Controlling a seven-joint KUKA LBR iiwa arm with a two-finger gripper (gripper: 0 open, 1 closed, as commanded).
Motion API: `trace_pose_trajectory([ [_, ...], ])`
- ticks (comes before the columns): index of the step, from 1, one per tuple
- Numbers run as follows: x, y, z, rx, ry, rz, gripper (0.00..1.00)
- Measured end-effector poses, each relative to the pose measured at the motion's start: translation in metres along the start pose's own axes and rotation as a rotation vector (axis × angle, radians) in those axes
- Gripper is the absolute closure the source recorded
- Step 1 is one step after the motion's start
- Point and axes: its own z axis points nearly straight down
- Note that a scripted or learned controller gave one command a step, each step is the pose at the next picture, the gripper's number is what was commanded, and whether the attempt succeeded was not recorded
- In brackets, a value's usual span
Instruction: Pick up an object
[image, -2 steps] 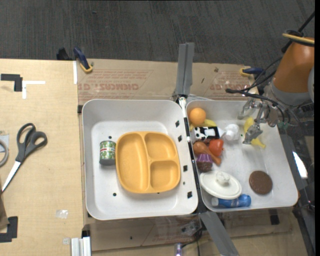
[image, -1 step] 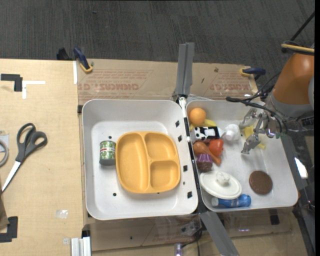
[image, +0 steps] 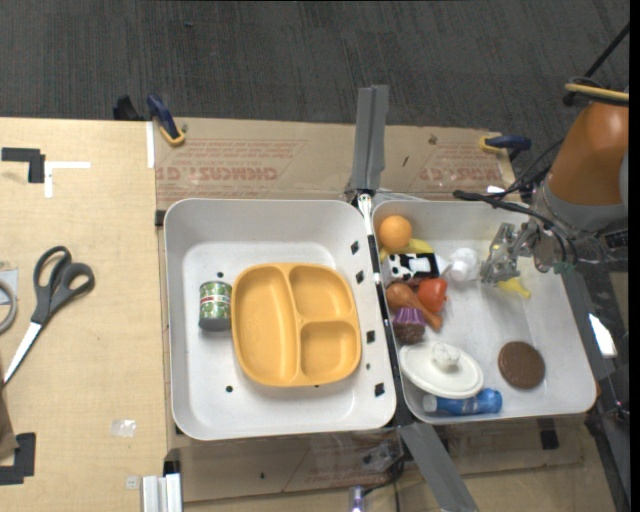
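Your gripper (image: 503, 258) hangs over the right bin (image: 560, 345); you cannot tell its finger state. A yellow piece (image: 515, 288) lies just below it, a white ball (image: 461, 265) beside. Further off: orange (image: 395, 232), brown disc (image: 521, 364), white lid (image: 442, 368). The left bin (image: 190, 390) holds a yellow tray (image: 296, 324).

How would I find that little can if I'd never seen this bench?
Start at the left white bin, which holds a yellow three-compartment plastic plate. Just left of the plate lies a small green-labelled tin can, the only other thing in that bin.
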Motion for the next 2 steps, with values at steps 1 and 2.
trace_pose_trajectory([
  [1,0.0000,0.0002,0.0001,0.000,0.000,0.000,0.00],
  [2,-0.0011,0.0004,-0.0072,0.000,-0.001,-0.002,1.00],
])
